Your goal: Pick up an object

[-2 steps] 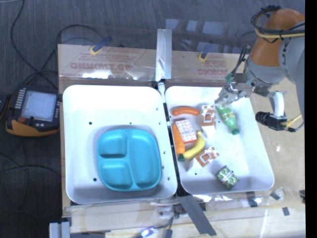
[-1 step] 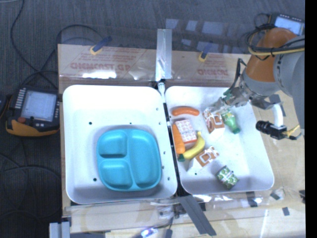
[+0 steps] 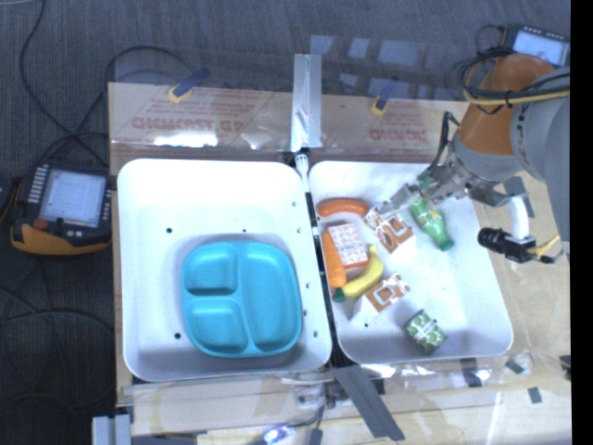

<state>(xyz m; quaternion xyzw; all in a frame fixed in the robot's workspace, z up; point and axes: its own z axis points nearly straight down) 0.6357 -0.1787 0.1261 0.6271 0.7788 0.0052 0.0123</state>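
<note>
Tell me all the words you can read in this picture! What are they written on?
Red print on the cardboard sheet behind the bins: mirrored and blurred, cannot be read for sure.
More red print on the same sheet, right part: too blurred to read.
Screen of the handheld pendant on the floor: too small to read.
Small snack packets in the right bin: printing too small to read.
So nothing here reads clearly.

a dark grey ribbed carpet (image 3: 185, 17) covers the floor around the bench, with thin black cables (image 3: 37, 26) looping over it far to the left of the end effector. a handheld control pendant (image 3: 60, 207) with a lit screen lies on the carpet, well left of it. brown cardboard (image 3: 213, 119) with red lettering lines the bench, up and left of it, with yellow tape tabs (image 3: 188, 85).
</note>
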